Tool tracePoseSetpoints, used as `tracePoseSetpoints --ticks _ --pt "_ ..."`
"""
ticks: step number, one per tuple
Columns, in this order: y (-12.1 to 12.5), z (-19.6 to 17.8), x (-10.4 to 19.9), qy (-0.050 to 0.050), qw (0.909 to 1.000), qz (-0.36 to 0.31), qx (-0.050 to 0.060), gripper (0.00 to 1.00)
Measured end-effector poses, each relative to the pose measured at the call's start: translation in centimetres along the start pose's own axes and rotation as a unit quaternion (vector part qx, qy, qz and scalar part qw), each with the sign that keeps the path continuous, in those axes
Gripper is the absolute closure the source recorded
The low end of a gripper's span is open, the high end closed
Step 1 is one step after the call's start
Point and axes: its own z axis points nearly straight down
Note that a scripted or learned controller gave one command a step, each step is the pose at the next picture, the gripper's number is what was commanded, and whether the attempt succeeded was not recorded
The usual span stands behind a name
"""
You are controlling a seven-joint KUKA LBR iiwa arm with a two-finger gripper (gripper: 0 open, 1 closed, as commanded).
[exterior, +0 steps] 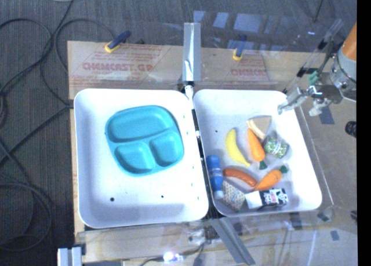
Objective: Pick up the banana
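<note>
The yellow banana (235, 148) lies in the right white bin (304, 143), near its middle, pointing roughly front to back. An orange carrot (255, 145) lies right beside it on the right. My gripper (300, 106) hangs over the bin's back right corner, up and to the right of the banana and well apart from it. Its fingers look open, with nothing between them.
Around the banana in the right bin are a blue bottle (214, 172), a sausage (239, 177), a second carrot (269, 179), a bread wedge (261, 124), a green packet (276, 147) and a black-and-white carton (268, 199). The left bin (87, 189) holds a blue divided tray (145, 138).
</note>
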Motion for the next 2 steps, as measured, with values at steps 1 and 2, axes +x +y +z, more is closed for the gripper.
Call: tracePoseSetpoints --ticks 1,2 --pt "0.9 10.9 6.7 0.0 0.9999 0.014 0.0 0.0" --pt "1.0 18.8 10.0 -0.002 0.99 -0.141 -0.005 0.0"
